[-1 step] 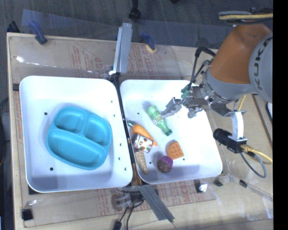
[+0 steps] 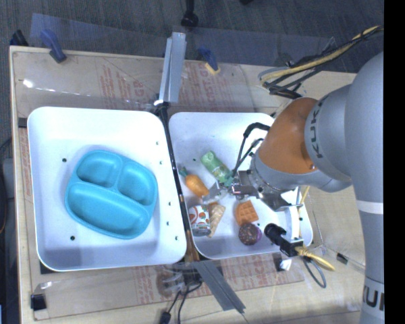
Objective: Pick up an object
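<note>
Grey metal two-finger gripper (image 2: 224, 189) low in right white bin (image 2: 189, 130), beneath orange wrist band; grip state cannot tell. Nothing seen held. Candidates crowd it: green plastic bottle (image 2: 216, 167) just above, orange carrot-shaped toy (image 2: 196, 184) beside, tan cone-like piece (image 2: 217, 217), orange square block (image 2: 246, 212), dark maroon ball (image 2: 249, 233) below. Risk: clutter causes nudge, double pinch, or slip. Blue divided tray (image 2: 112, 193) in left bin (image 2: 47, 130).

The grey arm (image 2: 354, 133) reaches in from the right, its orange-banded wrist (image 2: 287, 147) bent downward, with the pincer (image 2: 231, 186) lowered at its tip, pointing left.
</note>
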